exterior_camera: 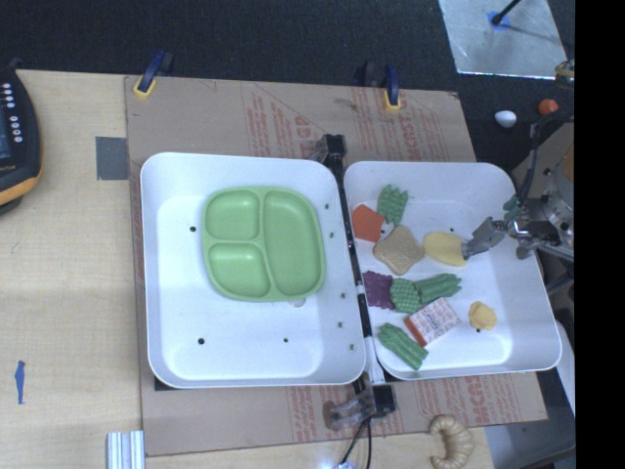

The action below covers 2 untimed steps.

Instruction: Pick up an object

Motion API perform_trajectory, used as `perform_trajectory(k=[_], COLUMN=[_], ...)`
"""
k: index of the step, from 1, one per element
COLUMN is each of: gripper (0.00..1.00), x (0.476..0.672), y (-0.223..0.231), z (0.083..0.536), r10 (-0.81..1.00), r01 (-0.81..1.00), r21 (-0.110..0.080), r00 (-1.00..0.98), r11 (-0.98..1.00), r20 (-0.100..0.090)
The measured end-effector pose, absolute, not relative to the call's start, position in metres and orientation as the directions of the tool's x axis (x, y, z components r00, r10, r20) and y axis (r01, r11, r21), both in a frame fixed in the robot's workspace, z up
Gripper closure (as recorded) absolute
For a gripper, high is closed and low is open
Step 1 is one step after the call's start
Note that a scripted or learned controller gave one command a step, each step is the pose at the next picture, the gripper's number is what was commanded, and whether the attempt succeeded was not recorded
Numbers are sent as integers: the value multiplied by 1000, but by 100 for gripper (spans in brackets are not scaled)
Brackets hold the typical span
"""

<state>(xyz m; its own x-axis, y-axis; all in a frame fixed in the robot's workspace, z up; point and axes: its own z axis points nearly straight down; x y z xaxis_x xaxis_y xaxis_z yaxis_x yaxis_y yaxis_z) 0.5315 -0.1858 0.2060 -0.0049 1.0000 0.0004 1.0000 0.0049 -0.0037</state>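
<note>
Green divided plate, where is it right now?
The green divided plate lies flat in the left white bin in the camera view, in its upper middle, just left of the divide from the right bin that holds the small items.

Gripper (485, 234): grey metal, slim dull finger reaching from dark wrist block. Behind it, cluttered grey-black hardware with thin cables, partly cut off at frame edge.

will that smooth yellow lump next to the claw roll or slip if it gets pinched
The yellow lump looks rounded and glossy, so it may well squirt sideways. It seems small and probably light. It lies beside the tan piece, which might block it; the claw sits at its other side.
</note>
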Motion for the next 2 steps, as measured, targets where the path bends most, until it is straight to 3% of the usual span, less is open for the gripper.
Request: perform_trajectory(k=[1, 2], gripper=[0, 100], x=[527, 529], y=[-148, -152], z=[85, 102], r10=[1000, 1000], r01=[1000, 1000], r21=[-12, -5], r00=[-9, -8], r11=[9, 8], r20=[4, -1])
